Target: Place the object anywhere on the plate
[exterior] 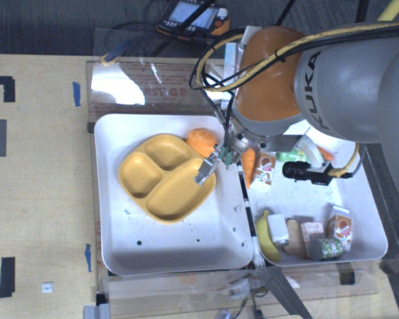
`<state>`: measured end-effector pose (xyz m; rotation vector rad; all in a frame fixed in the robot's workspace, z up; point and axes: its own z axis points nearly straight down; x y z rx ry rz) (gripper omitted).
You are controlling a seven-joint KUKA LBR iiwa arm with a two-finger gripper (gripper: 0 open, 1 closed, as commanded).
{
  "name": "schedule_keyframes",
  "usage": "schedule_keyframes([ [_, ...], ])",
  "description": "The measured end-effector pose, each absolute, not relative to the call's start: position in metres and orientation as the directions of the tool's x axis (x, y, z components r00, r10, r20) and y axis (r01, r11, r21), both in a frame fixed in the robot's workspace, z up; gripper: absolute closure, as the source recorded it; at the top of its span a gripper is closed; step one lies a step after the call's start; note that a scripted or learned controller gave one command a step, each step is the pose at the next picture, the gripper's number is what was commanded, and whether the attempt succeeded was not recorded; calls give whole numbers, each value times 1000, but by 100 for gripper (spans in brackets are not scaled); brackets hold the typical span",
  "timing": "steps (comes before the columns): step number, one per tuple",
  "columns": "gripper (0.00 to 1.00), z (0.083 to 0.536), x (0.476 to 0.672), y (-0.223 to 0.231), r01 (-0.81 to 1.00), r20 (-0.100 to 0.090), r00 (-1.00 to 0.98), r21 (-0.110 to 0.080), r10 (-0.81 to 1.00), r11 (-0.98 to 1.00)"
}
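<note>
A yellow divided plate (165, 177) lies in the left bin (179, 244). A round orange object (201, 140) rests on the bin floor, touching the plate's upper right rim. My gripper (211, 165) hangs over the plate's right edge, just below and right of the orange object. I see nothing held at its tip. The grey arm with its orange band (269, 78) reaches in from the upper right and hides part of the right bin.
A carrot (249, 166) lies on the divider between the bins. The right bin (366, 205) holds a banana (266, 236), small boxes (340, 226), a can (326, 248) and several packets. A black cable connector (307, 172) hangs over it.
</note>
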<state>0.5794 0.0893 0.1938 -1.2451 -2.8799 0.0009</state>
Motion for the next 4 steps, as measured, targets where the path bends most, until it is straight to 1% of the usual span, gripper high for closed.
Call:
schedule_keyframes([
  [1,100,203,580,89,730,3,-683,1,730,683],
  [2,0,203,580,89,730,3,-684,0,730,684],
  [3,100,213,580,89,732,2,-682,4,732,682],
  [4,0,213,580,89,731,2,-682,4,731,682],
])
